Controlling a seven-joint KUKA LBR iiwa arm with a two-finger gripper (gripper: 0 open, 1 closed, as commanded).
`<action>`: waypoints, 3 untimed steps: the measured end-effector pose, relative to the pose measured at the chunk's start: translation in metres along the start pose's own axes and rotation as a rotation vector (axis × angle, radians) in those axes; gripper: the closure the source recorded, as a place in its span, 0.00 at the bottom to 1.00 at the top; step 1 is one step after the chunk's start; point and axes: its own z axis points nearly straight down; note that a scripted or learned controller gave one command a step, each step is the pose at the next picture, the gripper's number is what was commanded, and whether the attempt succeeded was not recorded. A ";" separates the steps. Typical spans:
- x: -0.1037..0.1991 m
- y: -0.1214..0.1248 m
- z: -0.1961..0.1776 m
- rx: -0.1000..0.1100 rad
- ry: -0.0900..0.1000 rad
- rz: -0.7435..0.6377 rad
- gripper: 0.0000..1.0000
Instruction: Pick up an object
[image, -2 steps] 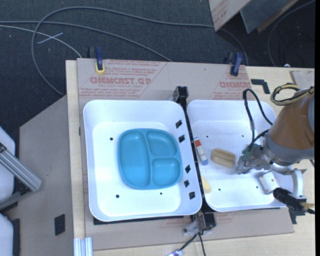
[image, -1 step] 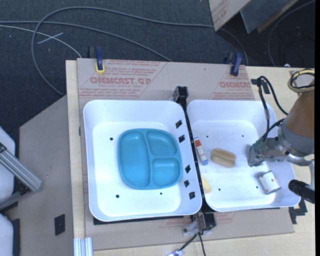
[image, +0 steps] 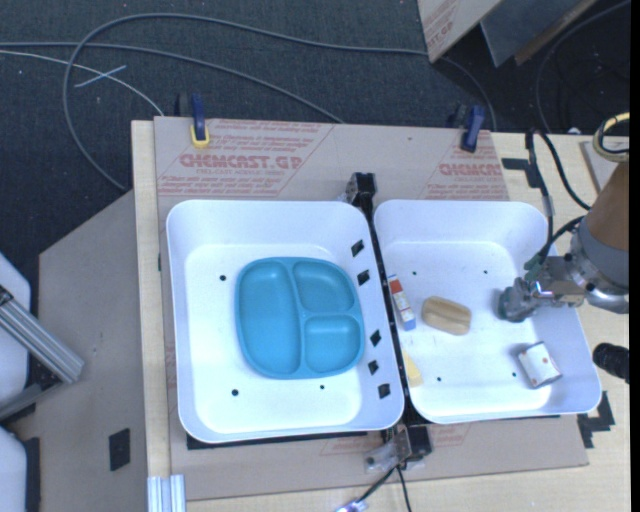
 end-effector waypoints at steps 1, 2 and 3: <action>0.000 0.002 -0.053 -0.001 -0.001 0.000 1.00; 0.047 0.032 -0.057 0.003 0.003 -0.005 1.00; 0.086 0.060 -0.056 0.004 0.003 -0.004 1.00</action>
